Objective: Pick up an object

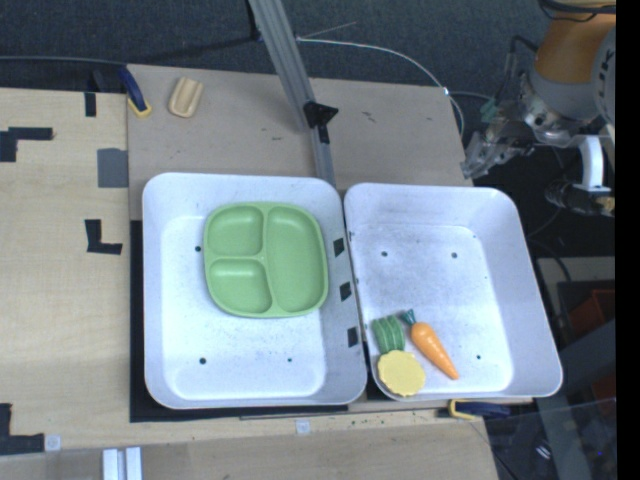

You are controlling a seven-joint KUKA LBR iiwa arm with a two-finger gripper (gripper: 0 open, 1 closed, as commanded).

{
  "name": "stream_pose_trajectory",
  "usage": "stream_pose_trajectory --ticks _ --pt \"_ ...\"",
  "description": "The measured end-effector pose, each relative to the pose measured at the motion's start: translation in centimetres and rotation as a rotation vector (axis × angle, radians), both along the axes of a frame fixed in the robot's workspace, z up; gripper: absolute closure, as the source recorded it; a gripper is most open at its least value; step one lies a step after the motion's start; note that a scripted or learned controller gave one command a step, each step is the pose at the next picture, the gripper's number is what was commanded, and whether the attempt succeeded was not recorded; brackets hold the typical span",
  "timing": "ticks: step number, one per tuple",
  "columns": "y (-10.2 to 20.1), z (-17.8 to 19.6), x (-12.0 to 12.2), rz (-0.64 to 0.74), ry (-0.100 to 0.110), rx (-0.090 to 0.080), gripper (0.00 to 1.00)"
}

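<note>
**Hanging off the far right corner, away from the food**

Looking down on the tabletop [420,118], you see two shallow white bins side by side. The left bin [170,368] holds a green divided plate [266,259], lying flat toward the far side of the bin with its three compartments facing up.

The right bin [520,268] holds the things you could pick, all bunched at its near left corner. A carrot [435,350] lies at a slant, its green top pointing to the far left and its tip to the near right. Just left of it sits a green ridged piece [388,334], touching or nearly touching the carrot's leafy end. Just in front of that piece lies a yellow round slice [401,373], pressed against the bin's near wall.

Your arm [575,38] comes in at the far right, with the orange band showing above the wrist. The jaws [483,155] hang beyond the far right corner of the right bin, over the tabletop edge rather than over the bin floor, well apart from the carrot and its neighbours. You cannot tell from this view whether they are released or clenched; they are small and dark against the background. Nothing is seen between them.

A grey pole [290,58] slants across the far tabletop toward the gap between the bins. A small tan block [185,97] lies at the far left.
</note>
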State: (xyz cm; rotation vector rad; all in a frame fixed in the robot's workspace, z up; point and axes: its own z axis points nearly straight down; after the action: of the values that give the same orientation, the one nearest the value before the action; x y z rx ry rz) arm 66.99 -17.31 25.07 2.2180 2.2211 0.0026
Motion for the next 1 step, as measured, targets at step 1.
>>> stream_pose_trajectory --ticks 1 --pt "5.43 0.51 -1.01 0.005 0.004 0.002 1.0"
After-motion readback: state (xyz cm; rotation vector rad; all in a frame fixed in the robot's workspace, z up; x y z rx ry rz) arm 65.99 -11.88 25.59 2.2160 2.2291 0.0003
